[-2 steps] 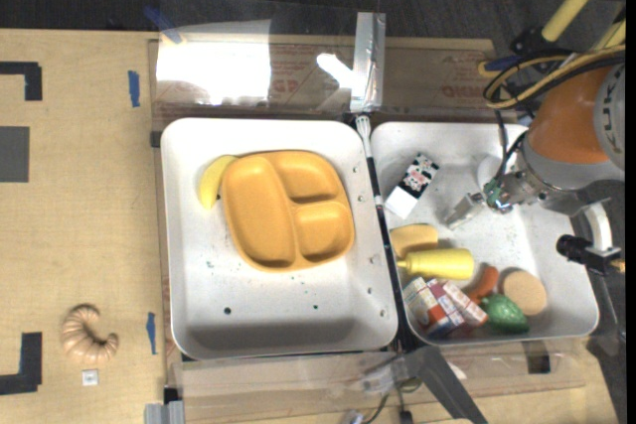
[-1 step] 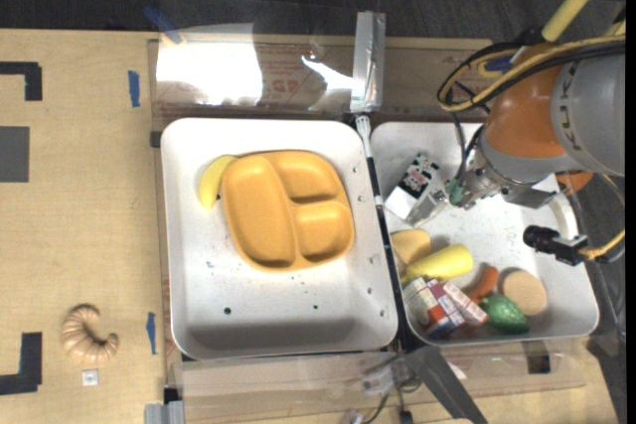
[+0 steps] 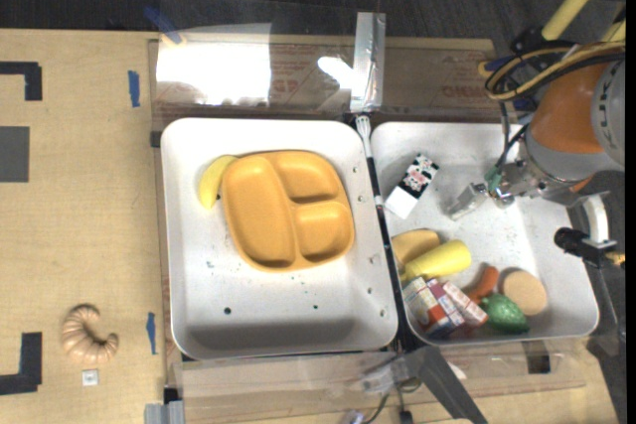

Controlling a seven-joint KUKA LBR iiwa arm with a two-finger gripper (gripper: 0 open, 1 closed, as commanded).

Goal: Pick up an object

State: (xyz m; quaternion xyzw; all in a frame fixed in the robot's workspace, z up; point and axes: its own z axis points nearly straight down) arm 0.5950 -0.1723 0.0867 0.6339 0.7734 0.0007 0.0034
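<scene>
Grey gripper low over bare floor of right bin, finger gap unreadable, nothing visibly held; best dropped straight onto an isolated target like the small carton just left, avoiding the crowded banana and box pile.

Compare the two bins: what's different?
The left bin holds an orange divided tray with a banana tucked beside it; the right bin holds many small items crowded along its near side. The gripper is over the right bin, not the left bin. Both are shallow and white.
</scene>
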